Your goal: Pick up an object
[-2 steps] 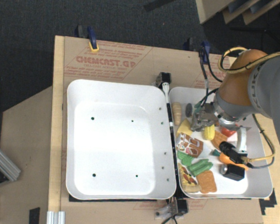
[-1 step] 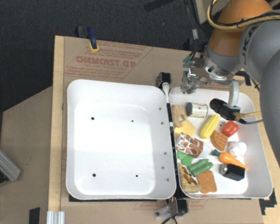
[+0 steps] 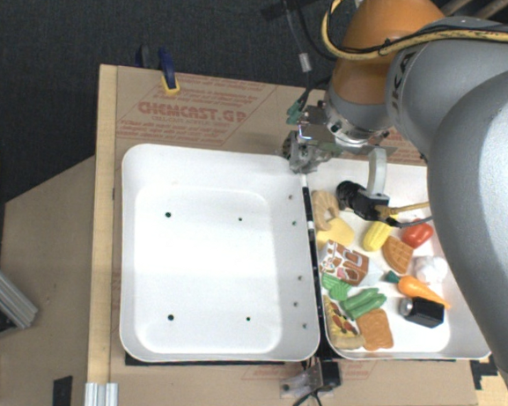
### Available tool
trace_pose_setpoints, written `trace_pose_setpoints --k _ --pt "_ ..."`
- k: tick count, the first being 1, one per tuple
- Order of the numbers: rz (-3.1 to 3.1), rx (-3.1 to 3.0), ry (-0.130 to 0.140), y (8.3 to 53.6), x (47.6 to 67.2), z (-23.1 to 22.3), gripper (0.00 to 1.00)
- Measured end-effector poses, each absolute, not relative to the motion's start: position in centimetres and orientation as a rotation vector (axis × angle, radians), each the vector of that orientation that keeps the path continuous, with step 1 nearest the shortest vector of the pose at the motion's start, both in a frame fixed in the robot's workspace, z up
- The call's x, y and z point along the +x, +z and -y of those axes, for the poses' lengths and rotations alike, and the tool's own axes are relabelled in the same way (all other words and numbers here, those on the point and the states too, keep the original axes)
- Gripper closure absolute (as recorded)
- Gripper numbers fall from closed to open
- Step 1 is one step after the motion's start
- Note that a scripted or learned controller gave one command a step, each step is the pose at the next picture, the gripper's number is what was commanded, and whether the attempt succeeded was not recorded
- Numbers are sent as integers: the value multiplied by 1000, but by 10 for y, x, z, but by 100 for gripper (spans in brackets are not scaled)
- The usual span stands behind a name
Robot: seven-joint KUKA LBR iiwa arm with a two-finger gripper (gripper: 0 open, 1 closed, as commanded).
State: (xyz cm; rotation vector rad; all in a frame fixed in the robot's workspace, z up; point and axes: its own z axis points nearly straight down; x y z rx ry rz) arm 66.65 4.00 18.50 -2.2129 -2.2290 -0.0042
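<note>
The claw [image 3: 306, 151] was seen poised over the far end of the seam where the two white bins met, close to their far rims. Whether it was clenched or released could not be told. The left bin [image 3: 137, 232] was spread out below and to the left of the claw in the view. The right bin [image 3: 463, 344] was set below and to the right of it, and all the small objects were gathered there.

Nearest the claw, just below it along the seam, a tan piece [image 3: 324, 208] and a pale yellow piece [image 3: 340, 230] were laid. A little further to the claw's lower right, a yellow corn-like piece [image 3: 375, 236], a red item [image 3: 418, 233] and an orange waffle-like square [image 3: 397, 254] were clustered close together. A printed packet [image 3: 344, 264] was placed below the pale yellow piece, with green pods [image 3: 359, 300] beyond it. Farthest from the claw, an orange carrot [image 3: 423, 290], a black block [image 3: 424, 312] and a brown slice [image 3: 377, 330] were found towards the bin's near rim. Both bins were borne by the counter [image 3: 201, 105], whose brown board was exposed to the claw's upper left.
</note>
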Motion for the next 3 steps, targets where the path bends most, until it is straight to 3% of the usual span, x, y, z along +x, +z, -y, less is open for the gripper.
trace_pose_setpoints --k 1,3 --pt "2224 -2212 5 79 664 -97 100" --pt "2227 -2214 -6 85 662 -229 100"
